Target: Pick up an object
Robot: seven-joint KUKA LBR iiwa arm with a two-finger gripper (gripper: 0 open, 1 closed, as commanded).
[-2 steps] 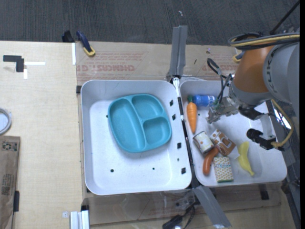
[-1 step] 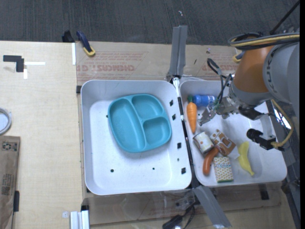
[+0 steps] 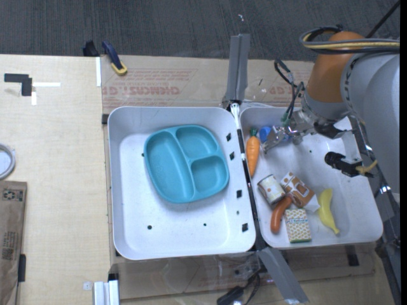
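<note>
The right bin (image 3: 365, 230) holds several toy foods. An orange carrot (image 3: 252, 154) lies along its left wall. In the front half are a small can (image 3: 271, 189), a red sausage (image 3: 278, 215), an orange-brown packet (image 3: 299, 190), a pale green box (image 3: 297, 225) and a yellow banana (image 3: 327, 211). My gripper (image 3: 277, 137) is low in the far left part of this bin, just right of the carrot's top. A small blue thing (image 3: 264, 133) sits right at its tip; whether it is held is unclear.
The left bin (image 3: 127, 234) holds a blue divided plate (image 3: 186, 163). A grey post (image 3: 238, 68) rises behind the wall between the bins. The arm (image 3: 356, 75) covers the right bin's far right corner. A tape roll (image 3: 4, 162) lies at the bench's left edge.
</note>
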